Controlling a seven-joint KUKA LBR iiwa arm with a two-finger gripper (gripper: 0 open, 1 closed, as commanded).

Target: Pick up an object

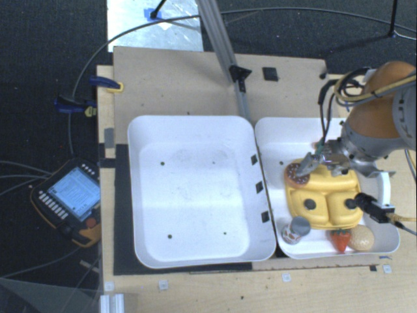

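Note:
The right bin (273, 142) holds several objects. A large yellow toy (324, 201) with dark spots lies in its middle. A round red-and-white dotted piece (299, 173) sits at the toy's upper left corner. A small grey cup-like item (298, 228) stands near the front wall, and a red piece (341, 241) and a tan ball (362, 238) lie at the front right. My gripper (317, 161) hangs over the yellow toy's upper edge, right beside the dotted piece. The wrist above it hides how the fingers stand.
The left bin (150, 149) stands beside the right one, the two touching along a seam with black clips (260, 186). A black cable (324, 113) loops off the wrist. A teach pendant (70, 201) lies off the bench to the left.

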